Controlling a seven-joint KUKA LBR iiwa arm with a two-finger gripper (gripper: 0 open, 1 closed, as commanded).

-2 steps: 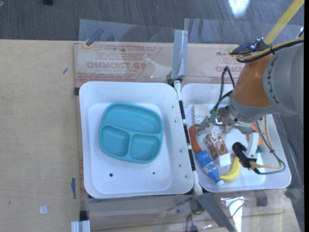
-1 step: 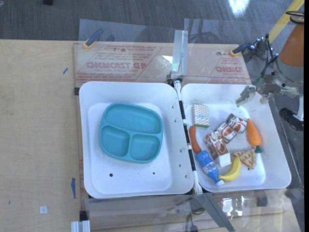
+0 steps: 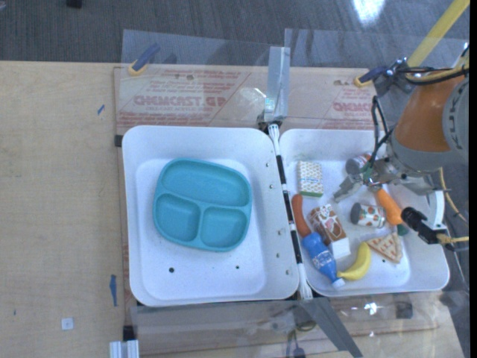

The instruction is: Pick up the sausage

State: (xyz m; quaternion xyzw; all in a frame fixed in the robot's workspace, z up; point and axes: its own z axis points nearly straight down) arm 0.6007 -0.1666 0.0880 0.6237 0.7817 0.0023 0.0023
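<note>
The arm [image 3: 428,114] comes in from three o'clock, its grey body and orange band standing over the upper right corner of the right bin [image 3: 428,274]. From the band the wrist drops toward the bin's middle, tilted slightly toward nine o'clock, and ends in the gripper [image 3: 356,179], which hangs above the toys in the bin's upper half. Whether the fingers are apart or together I cannot tell, for the metal parts there blur into one bright cluster, and nothing can be seen between them.

The sausage [image 3: 299,213] lies at the nine o'clock side of the right bin, close against the divider between the two bins, its length running roughly twelve to six. It is well apart from the gripper, at about eight o'clock from it. Just at twelve o'clock from the sausage sits a small pale waffle-like block [image 3: 310,177]. At its three o'clock is a brown and white treat [image 3: 326,222], and at its six o'clock end lies a blue bottle [image 3: 322,257], tipped on its side with the cap toward five o'clock.

Further toward three o'clock lie a carrot [image 3: 388,206] and a small round cup-like toy [image 3: 367,215] (details too small to make out). A banana [image 3: 358,263] curves along the six o'clock edge, with a pizza slice [image 3: 386,247] just at its two o'clock.

The left bin [image 3: 141,200] holds a teal divided plate [image 3: 202,204], lying flat near its centre. Both bins rest on the tan surface [image 3: 56,200].
</note>
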